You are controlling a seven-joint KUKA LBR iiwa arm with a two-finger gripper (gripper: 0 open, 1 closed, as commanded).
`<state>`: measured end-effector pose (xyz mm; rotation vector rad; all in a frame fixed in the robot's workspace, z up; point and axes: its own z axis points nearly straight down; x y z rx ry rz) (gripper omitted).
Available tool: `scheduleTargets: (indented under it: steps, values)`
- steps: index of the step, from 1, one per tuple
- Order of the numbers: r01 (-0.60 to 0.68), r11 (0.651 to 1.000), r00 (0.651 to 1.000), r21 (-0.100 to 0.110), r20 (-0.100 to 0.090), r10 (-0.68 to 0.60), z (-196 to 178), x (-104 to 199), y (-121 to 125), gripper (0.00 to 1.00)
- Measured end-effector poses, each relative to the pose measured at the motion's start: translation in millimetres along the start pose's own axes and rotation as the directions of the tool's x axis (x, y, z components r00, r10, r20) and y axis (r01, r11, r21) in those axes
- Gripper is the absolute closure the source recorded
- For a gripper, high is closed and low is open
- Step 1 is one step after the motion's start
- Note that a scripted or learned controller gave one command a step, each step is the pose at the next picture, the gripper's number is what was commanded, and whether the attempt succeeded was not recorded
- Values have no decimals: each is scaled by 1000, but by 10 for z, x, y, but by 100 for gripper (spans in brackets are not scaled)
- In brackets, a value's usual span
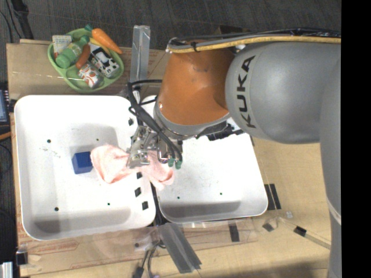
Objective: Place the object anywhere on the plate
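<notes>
A blue block [82, 162] lies in the left bin [35, 155], left of middle. Just to its right, a pink, crumpled-looking soft item [113, 162] stretches across the divider between the two bins, and its right end [162, 175] hangs into the right bin [232, 178]. My gripper [146, 154] is low over the middle of this pink item, right above the divider. The gripper's metal body hides the spot where it meets the pink item. I cannot make out a separate plate.
A green bowl [64, 77] holding toy food, including a carrot, stands on the bench behind the left bin. The arm's large orange and grey wrist [197, 91] overhangs the back of the right bin. Tape marks and a cable lie along the bench's front edge.
</notes>
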<state>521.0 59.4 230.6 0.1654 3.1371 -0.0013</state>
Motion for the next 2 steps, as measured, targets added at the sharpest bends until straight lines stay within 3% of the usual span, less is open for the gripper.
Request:
scheduleTargets:
  steps: [1, 2]
  values:
    - [109, 994, 994, 0, -2, -109, -4, 201, 427, 100]
    - [109, 994, 994, 0, -1, -109, -5, 200, 425, 0]
